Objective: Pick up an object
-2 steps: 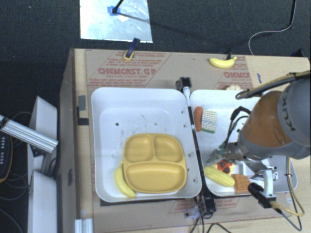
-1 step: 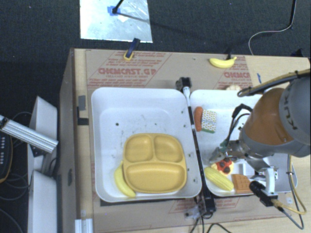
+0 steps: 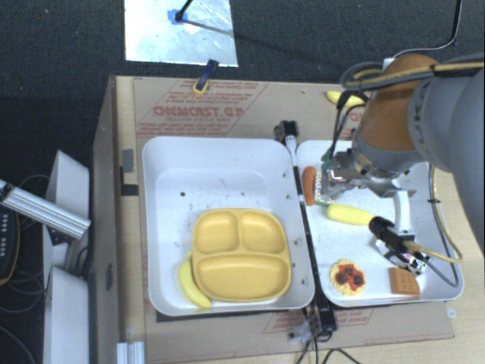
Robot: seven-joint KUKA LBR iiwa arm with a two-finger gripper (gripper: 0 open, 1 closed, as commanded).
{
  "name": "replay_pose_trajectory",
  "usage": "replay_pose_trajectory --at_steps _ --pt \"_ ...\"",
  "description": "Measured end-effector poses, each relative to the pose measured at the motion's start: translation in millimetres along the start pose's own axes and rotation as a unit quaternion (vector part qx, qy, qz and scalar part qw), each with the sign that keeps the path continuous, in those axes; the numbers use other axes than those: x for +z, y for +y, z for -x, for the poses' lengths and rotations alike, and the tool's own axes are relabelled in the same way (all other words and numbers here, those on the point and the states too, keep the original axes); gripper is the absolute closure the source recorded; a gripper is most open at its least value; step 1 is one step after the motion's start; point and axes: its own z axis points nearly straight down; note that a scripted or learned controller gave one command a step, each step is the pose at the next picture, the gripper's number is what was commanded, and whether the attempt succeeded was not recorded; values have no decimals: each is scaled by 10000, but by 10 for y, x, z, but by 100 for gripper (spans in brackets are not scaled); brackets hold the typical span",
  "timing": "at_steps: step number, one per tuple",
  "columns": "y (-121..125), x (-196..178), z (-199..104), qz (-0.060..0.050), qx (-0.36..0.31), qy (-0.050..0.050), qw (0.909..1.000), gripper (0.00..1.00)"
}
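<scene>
The fingers (image 3: 326,196) hang low at the left side of the right bin (image 3: 379,300), under the grey and orange arm (image 3: 424,120). The slanted overhead view does not show whether they are parted or closed, and nothing can be seen held between them. They sit between two candidates: a sausage (image 3: 308,186) lying lengthwise against the bin's left wall just to their left, and a corn (image 3: 350,215) lying crosswise just below and to their right. Neither looks lifted, and both appear to rest on the bin floor.

The step in hand looks like the approach, with the tool down among the objects and no pick made. The sausage seems the likelier target, but its place against the wall leaves little room on its far side. The next move probably calls for a slight shift to centre over it and a clean close across its narrow width. The corn lies more in the open and may be the easier grasp.

Further off in the same bin, a pizza (image 3: 348,277) and a cracker (image 3: 403,281) lie near the front edge, well apart from the tool. In the left bin (image 3: 189,173) are a yellow divided plate (image 3: 241,252) and a banana (image 3: 188,283) tucked against the plate's left side. Both bins stand on the cardboard-topped counter (image 3: 197,108).
</scene>
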Motion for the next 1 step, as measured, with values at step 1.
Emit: replay_pose_trajectory --at_steps 1 --pt "-5 5 8 -7 0 -6 10000 0"
